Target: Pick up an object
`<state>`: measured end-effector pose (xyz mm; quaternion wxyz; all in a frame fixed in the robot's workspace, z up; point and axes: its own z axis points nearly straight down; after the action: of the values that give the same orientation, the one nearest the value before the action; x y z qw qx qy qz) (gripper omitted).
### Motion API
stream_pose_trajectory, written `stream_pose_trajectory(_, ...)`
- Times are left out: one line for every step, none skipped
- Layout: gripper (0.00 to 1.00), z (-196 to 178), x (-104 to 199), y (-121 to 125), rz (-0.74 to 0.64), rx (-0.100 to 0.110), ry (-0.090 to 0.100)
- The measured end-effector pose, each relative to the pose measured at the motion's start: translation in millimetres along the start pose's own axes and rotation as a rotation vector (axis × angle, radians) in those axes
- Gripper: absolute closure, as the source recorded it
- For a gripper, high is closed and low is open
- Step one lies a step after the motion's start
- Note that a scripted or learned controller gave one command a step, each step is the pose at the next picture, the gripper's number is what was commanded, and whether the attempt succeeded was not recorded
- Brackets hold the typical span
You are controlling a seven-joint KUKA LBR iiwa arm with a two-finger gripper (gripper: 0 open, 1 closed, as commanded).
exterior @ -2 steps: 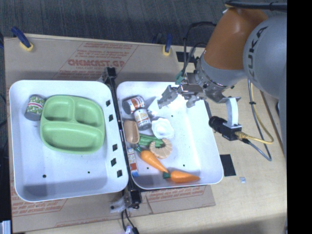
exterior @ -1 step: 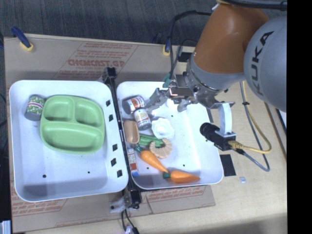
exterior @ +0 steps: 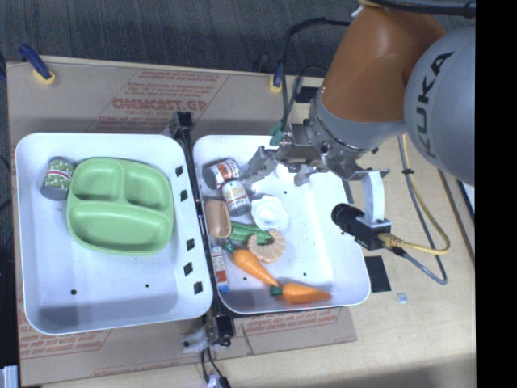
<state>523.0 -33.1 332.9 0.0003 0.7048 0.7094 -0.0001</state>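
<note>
Overhead, you see the gripper hanging over the far half of the right bin, with the grey arm and its orange band reaching in from the right. Its two fingers are spread apart and nothing sits between them.

Note the pieces closest to the fingers. A tipped can with a red label lies just beside the finger nearer the divider between the bins, on that finger's outer side. A second can stands just in front of the first, near that same fingertip; you cannot tell from this slant whether either can touches the finger. A white lump rests on the bin floor in front of the gap between the fingers, apart from both.

Further toward the near wall you find a tan roll along the divider, a green piece, and a round tan biscuit touching the green piece. Two carrots lie nearest the front: one carrot slants away from the biscuit, and the other carrot lies along the near wall. All of these are well apart from the fingers.

The left bin holds a green divided plate and a small can touching the plate's far left corner.
</note>
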Motion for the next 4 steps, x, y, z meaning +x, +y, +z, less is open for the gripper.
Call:
stream_pose_trajectory(0.0, 0.0, 0.0, 0.0, 0.0, 0.0, 0.0)
stream_pose_trajectory(0.0, 0.0, 0.0, 0.0, 0.0, 0.0, 0.0)
stream_pose_trajectory(0.0, 0.0, 0.0, 0.0, 0.0, 0.0, 0.0)
stream_pose_trajectory(0.0, 0.0, 0.0, 0.0, 0.0, 0.0, 0.0)
